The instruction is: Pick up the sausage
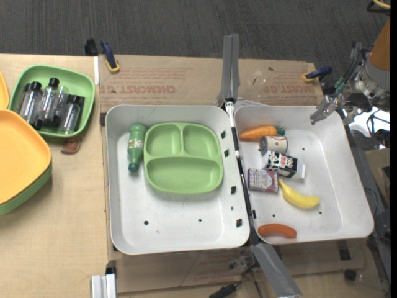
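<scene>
The sausage (277,231) is a short orange-red link lying flat at the near edge of the right bin (338,185), close to its front left corner. My gripper (324,110) hangs at the end of the grey arm over the far right corner of that bin, well away from the sausage and across the bin from it. Nothing is visible in the gripper.
The right bin also holds a carrot (257,131), a small can (273,144), a black-and-white carton (283,163), a purple packet (262,180) and a banana (298,196). The left bin (173,228) holds a green divided plate (183,157) and a green bottle (135,146).
</scene>
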`<state>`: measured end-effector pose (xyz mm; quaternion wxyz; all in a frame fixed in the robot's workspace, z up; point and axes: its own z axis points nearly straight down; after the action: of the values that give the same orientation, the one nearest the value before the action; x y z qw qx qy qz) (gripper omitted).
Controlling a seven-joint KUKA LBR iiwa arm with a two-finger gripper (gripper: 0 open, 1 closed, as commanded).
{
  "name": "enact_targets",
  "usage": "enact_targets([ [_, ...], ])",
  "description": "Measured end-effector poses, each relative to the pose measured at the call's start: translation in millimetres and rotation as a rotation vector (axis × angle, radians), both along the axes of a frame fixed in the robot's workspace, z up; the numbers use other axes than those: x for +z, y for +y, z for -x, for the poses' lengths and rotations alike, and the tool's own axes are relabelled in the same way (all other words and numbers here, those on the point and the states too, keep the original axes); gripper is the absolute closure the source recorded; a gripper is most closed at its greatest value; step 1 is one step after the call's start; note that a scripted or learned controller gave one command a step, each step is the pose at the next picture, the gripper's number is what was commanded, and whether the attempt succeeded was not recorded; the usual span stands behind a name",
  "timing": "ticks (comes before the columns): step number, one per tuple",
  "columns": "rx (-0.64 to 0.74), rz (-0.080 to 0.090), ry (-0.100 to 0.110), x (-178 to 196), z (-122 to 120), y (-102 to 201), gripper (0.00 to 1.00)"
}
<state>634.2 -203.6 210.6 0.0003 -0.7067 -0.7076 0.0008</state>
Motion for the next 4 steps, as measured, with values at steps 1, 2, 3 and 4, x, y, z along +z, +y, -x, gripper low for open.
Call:
enact_targets([
  [1,0.003,0.002,0.000,8.7,-0.4,0.0,1.00],
  [2,-0.305,0.001,0.002,-35.9,3.0,14.6,1.00],
  [3,0.155,0.001,-0.003,-44.2,-25.0,14.8,1.00],
  [4,0.157,0.003,-0.004,-35.0,-25.5,14.8,1.00],
])
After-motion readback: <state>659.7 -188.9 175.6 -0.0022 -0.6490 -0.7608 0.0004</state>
